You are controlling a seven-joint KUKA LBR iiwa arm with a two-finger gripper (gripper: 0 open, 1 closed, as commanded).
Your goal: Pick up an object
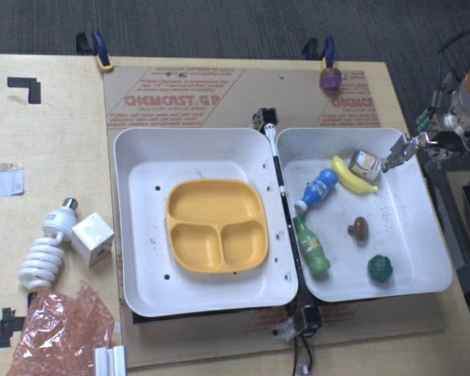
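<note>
Wooden bench (47, 147) carries 2 white bins (133, 210); gripper (397, 153) hangs beside banana (352, 177), its opening impossible to tell.

At three o'clock the arm (462, 116) runs off the frame edge, and its gripper (398, 153) is too small to read. The pink wrapper (59, 337) at seven o'clock is cut by the bottom edge. The small can's (366, 164) label is unreadable.

Bright, even light; soft shadows
</note>
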